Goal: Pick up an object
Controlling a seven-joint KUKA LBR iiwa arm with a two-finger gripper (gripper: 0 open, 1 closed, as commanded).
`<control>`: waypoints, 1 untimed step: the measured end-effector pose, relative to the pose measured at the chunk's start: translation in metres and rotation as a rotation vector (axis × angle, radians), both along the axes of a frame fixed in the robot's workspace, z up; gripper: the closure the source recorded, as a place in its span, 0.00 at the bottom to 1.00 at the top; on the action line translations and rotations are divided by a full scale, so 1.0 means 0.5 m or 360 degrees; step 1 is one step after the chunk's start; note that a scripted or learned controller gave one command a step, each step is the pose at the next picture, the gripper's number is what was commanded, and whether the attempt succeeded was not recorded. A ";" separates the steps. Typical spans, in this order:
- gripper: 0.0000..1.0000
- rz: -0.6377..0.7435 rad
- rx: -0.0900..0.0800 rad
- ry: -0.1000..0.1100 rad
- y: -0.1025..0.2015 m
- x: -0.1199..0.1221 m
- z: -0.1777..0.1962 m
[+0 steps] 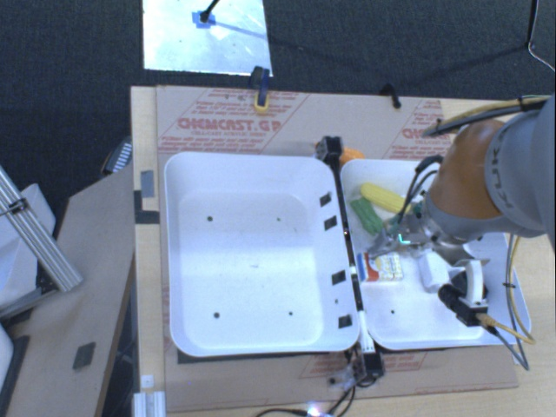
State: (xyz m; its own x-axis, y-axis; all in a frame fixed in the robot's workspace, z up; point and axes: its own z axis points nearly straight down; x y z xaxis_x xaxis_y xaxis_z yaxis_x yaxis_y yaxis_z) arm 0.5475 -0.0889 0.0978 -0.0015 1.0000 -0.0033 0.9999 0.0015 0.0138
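Fingers point(388, 243) over packet point(383, 268), right bin point(408, 333)

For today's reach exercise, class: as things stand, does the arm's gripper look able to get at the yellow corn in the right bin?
Probably yes. The yellow corn lies uncovered near the far wall of the right bin, beside a green item. The gripper is low over the same bin, close by, with nothing between them.

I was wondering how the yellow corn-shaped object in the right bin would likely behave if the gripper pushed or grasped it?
The yellow corn-shaped object looks long and rounded, so it would probably roll sideways if nudged. It lies against the green object, which might shift with it. Its smooth, plastic-looking surface suggests that it is light and could slip from a narrow pinch.
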 end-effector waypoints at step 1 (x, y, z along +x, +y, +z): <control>0.00 0.0007 0.0003 0.0010 -0.011 0.152 -0.025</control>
